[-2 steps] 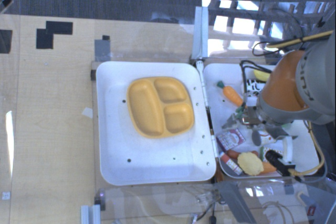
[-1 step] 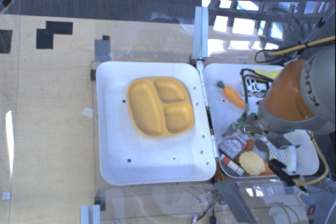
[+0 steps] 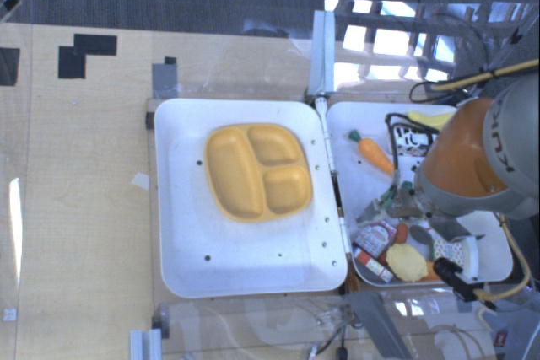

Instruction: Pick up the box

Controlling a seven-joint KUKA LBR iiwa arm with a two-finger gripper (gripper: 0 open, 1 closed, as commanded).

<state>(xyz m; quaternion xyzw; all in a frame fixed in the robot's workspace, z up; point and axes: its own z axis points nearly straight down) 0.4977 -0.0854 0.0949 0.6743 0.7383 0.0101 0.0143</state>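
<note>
In the right bin point(image 3: 337, 149), the box point(image 3: 374, 239) is seen low among clutter beside the claw point(image 3: 403, 205); whether the claw is apart cannot be told; a descent squarely over the box is advised.

1. Bright, even overhead light; sharp focus throughout
2. Window glare on the clear panel point(image 3: 422, 38) behind the right bin point(image 3: 346, 122)
3. Soft shadow beneath the arm point(image 3: 472, 156)

Grey arm point(image 3: 485, 152) with orange band — wrist bent down, gripper point(image 3: 405, 206) low.
</note>
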